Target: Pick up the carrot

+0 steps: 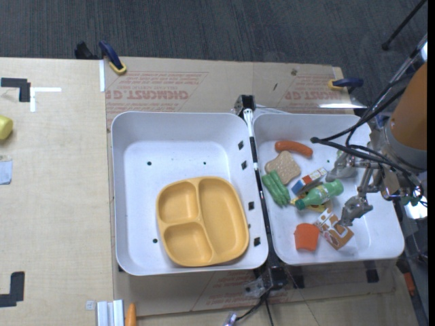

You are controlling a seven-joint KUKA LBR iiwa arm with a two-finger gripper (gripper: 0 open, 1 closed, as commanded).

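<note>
1. On the table point(54, 202), far out at 9 o'clock, a yellow object point(4, 128) sits at the view's edge, with black corner marks near it
2. The cardboard sheet point(177, 87) under both bins carries red print at 12 o'clock; it runs upside down and I cannot read it with certainty
3. The left bin point(136, 141) holds a yellow three-compartment plate point(202, 221) towards its 6 o'clock side
4. The right bin point(380, 246) holds toy food: a bread slice point(283, 166), green pods point(276, 188), an orange-red sausage-shaped piece point(293, 148) at 11 o'clock and a green bottle point(319, 195) near the centre
5. The carrot point(306, 237) is a stubby orange-red piece, broad at one end and narrower at the other, lying free at 6 o'clock in the right bin, just beside a small red-and-white printed box point(334, 231) whose lettering is too small to read
6. The gripper point(347, 191) hangs at 3 o'clock in the right bin, released, its fingers apart; it is clear of the carrot, with the bottle's end just beside the gap
</note>
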